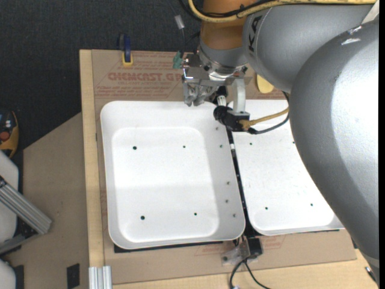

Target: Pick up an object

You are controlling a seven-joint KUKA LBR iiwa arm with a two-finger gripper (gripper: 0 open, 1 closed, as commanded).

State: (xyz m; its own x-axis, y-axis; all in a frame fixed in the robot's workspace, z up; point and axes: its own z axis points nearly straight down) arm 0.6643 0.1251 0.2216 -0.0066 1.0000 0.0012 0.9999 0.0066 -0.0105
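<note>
Camera view had my gripper [195,95] hanging over the far rim of the left bin [108,116], near its right corner. Whether it was apart, together or clamped on anything I could not tell: the metal there was too small and cluttered. The only likely object I could make out was a tan shape [263,84] at the far edge of the right bin [283,179], half hidden behind my arm [325,71]. It lay to the gripper's right in that view, well apart; its long axis I could not judge.
</note>
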